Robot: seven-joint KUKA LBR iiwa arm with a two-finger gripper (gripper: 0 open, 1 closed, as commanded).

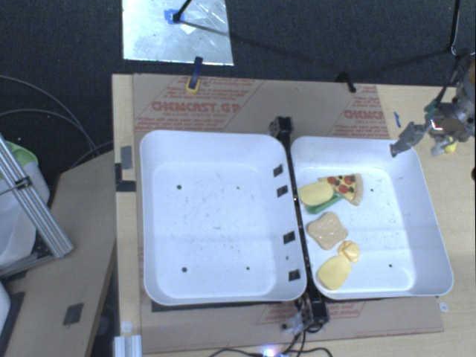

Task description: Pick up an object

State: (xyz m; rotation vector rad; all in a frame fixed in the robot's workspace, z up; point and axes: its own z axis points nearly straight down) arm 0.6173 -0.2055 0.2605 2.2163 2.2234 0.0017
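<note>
Left bin (pixel 216 222): shallow white tray on the desk (pixel 89 199), nothing but faint specks on its floor.

Divider: the two bins touch along a dark seam with clips.

Right bin (pixel 416 222): shallow white tray holding five toy food pieces, all crowded toward its left side.
- Yellow-green lemon-like piece (pixel 315 193), near the seam.
- Pizza slice (pixel 346 186), just beside and partly over the lemon piece, tip pointing left.
- Small green piece (pixel 323 205), tucked under those two.
- Toast slice (pixel 327 231), flat, below the green piece.
- Yellow pear-shaped piece (pixel 338 266), lowest, near the front wall, its narrow end toward the toast.

Tool (pixel 405 141): at the right edge of the view, raised near the far right corner of the right bin, well apart from the food. Its jaws are too small and blurred to read; whether spread or closed cannot be told. Nothing is seen between them.

Step in hand, by judgement: approach; no pick has been made. The next move calls for travel leftward and down over one piece. The pear-shaped piece or the toast looks the easier choice, since each lies apart from the cluster.
</note>
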